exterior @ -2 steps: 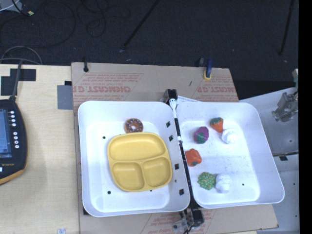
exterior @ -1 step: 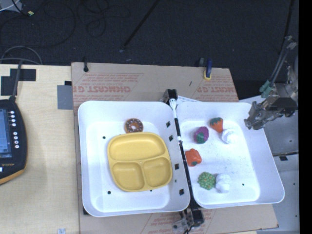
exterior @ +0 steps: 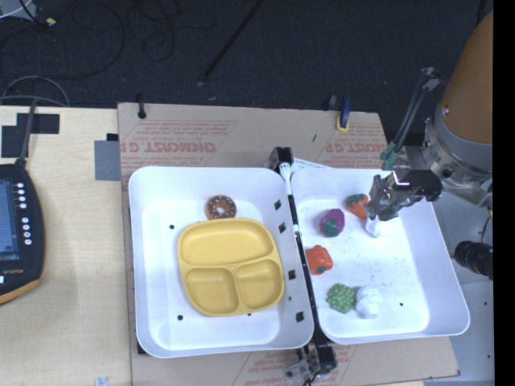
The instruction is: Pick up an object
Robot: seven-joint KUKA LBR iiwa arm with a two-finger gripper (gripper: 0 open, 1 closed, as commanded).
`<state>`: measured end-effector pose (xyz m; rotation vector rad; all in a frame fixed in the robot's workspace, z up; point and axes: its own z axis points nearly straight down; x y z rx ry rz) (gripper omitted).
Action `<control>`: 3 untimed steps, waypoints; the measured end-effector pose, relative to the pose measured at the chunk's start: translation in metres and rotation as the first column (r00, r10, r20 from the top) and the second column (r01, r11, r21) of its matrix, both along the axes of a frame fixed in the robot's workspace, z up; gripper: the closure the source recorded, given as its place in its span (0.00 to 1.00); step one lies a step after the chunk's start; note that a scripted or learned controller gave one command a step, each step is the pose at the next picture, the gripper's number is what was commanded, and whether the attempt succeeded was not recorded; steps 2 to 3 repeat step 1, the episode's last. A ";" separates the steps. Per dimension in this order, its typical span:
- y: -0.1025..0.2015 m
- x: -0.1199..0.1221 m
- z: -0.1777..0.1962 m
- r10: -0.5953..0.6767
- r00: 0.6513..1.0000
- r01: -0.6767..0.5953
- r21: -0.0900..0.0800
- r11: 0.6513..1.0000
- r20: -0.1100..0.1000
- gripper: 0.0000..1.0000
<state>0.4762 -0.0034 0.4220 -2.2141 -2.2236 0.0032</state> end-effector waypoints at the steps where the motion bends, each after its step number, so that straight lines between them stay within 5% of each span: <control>1: 0.084 -0.001 0.007 0.004 1.000 -0.004 0.000 1.000 0.002 1.00; 3: 0.084 -0.001 0.007 0.004 1.000 -0.004 0.000 1.000 0.002 1.00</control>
